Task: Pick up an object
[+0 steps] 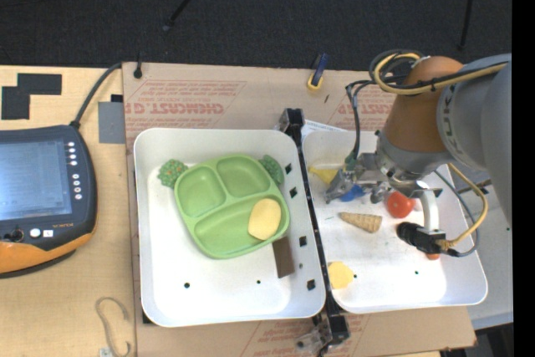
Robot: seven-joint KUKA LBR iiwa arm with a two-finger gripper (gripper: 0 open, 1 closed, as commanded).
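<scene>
Gripper (355, 184) is down in right bin (418, 288), likely positioned for a grab. Grip state: cannot tell, wrist hides it. Blue object (349, 193) sits at gripper, red ball (399, 203) just right, cone (361, 221) just below. Yellow piece (323, 173) left, partly hidden.

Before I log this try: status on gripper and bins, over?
Gripper low in right bin, fingers unclear. Cone, red ball close beside. Green tray in left bin.
</scene>
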